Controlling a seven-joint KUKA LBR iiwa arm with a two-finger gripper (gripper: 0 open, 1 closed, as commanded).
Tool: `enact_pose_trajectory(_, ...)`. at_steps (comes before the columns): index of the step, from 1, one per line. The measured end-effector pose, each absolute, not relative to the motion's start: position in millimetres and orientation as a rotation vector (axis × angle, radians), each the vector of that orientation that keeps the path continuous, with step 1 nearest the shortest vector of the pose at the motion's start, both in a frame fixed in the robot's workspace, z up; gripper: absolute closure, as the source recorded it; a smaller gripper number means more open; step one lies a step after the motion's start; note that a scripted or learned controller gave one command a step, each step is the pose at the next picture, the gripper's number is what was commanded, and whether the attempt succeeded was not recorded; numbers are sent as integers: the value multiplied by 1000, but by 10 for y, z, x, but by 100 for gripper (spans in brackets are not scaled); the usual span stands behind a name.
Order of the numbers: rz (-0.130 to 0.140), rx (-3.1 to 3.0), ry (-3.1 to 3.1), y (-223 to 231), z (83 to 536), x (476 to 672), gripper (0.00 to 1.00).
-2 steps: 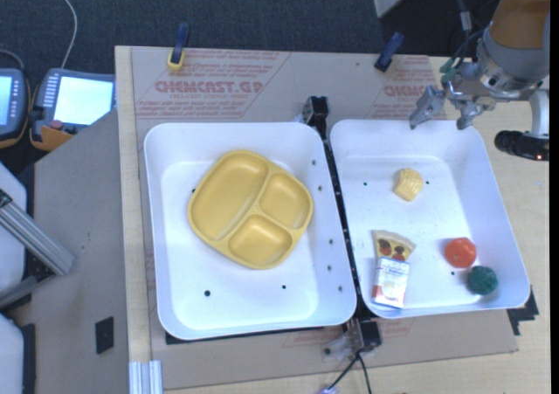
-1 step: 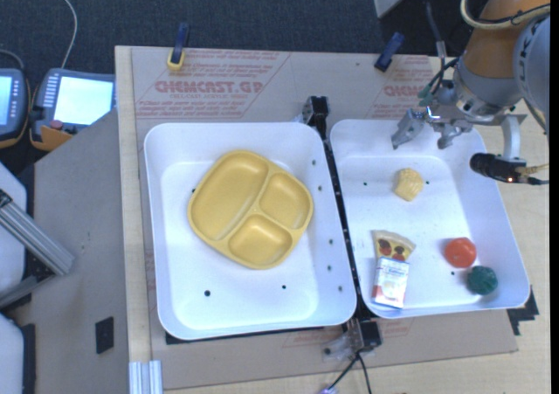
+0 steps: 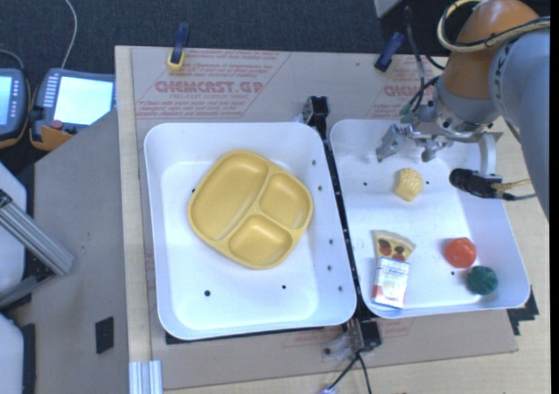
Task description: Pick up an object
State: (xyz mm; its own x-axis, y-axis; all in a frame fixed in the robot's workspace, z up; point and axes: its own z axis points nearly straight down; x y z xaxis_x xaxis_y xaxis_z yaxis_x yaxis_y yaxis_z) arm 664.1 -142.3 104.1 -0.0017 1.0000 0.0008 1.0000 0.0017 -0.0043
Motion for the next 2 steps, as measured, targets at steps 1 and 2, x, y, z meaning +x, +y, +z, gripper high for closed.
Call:
enact_pose_trajectory(1,4,-2217,-2221,-1417,835,6637,0)
enact_pose_trajectory(2,0,-2219,-2225,-1417,962,6651,100)
